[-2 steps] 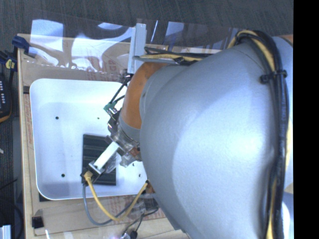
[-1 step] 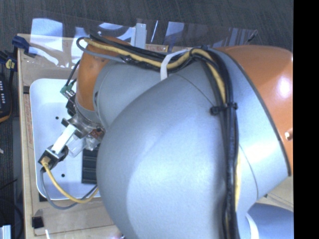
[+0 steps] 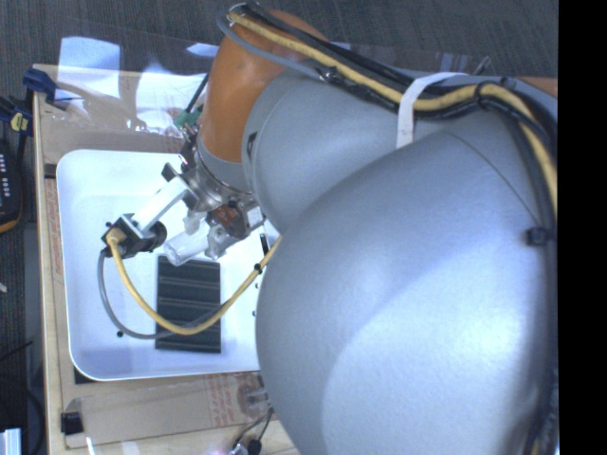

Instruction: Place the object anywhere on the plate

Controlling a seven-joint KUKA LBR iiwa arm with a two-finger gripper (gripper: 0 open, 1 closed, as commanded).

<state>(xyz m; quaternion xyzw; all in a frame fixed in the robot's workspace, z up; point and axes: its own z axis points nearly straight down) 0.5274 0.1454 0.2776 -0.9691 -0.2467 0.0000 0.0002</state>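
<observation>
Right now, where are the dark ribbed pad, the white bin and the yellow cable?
dark ribbed pad (image 3: 189, 303), camera view, middle of its grooved top.
white bin (image 3: 80, 254), camera view, bare floor by the left wall.
yellow cable (image 3: 180, 327), camera view, bottom of its loop.

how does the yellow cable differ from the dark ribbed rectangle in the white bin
The thin yellow cable is round and runs in a hanging curve, while the dark ribbed rectangular slab is broad and lies flat. The cable is bright and smooth; the slab is near-black with parallel grooves. The cable crosses the slab's lower part. Both sit within the shallow white bin, under the grey arm.
</observation>
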